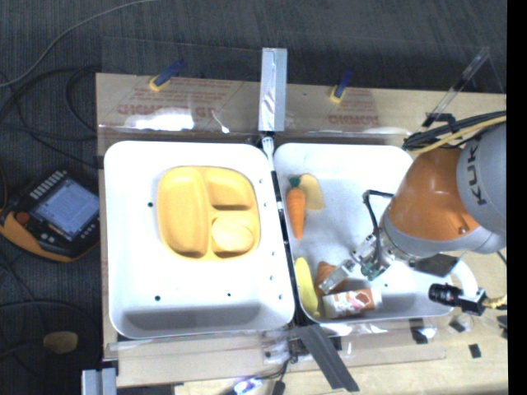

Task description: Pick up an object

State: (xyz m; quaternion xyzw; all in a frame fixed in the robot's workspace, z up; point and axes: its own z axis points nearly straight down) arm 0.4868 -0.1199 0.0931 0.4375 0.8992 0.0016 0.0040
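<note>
We lower our claw (350,271) into the right bin (346,159), beside the small bottle (350,301), likely lining up a grasp; whether it is apart or together, we cannot tell.

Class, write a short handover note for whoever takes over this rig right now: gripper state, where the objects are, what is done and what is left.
Gripper: low in the right bin, fingers apart, nothing seen between them.
Right bin: carrot near the divider, yellow piece at the front left corner, a red-and-white packet and a small reddish item by the gripper.
Left bin: yellow divided tray.
Done: arm lowered over the front objects.
Left: close on one and lift.
</note>
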